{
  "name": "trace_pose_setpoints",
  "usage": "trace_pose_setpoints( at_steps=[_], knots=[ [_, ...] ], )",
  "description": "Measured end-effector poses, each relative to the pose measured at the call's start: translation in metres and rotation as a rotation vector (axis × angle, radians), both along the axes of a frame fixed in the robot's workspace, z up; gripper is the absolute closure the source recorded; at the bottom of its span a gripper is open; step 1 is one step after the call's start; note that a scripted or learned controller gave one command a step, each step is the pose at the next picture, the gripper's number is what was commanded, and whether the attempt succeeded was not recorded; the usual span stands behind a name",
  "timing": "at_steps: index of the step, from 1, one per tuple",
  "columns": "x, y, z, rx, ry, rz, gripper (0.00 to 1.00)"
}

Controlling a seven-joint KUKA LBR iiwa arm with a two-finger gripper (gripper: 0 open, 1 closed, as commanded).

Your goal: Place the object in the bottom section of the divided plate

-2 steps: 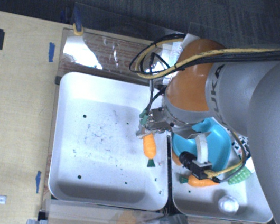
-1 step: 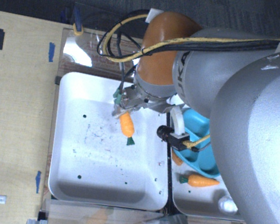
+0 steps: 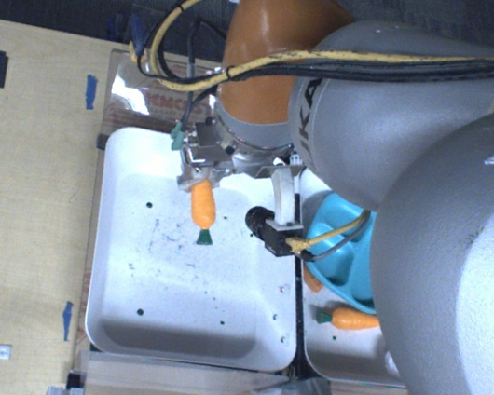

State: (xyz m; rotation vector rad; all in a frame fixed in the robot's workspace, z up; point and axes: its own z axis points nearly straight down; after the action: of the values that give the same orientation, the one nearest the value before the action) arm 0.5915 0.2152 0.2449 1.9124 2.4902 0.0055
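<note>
Over bin (image 3: 113, 310): jaws snug rnd carrot (image 3: 201, 205)

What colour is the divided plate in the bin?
The plate is light blue, seen in the camera view.

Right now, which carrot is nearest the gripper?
The left carrot, held by the gripper over the left bin; the right carrot lies beside the blue plate.

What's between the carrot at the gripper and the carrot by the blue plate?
Camera view: bare left bin floor, then the rims where both bins meet.
</note>
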Motion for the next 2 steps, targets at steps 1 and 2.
trace_pose_setpoints(
  at_steps=[1,2],
  knots=[
    [0.049,-0.054,-0.01,-0.004,-0.001,0.502,1.0],
    [0.065,-0.002,0.032,-0.003,-0.004,0.571,1.0]
  ],
)
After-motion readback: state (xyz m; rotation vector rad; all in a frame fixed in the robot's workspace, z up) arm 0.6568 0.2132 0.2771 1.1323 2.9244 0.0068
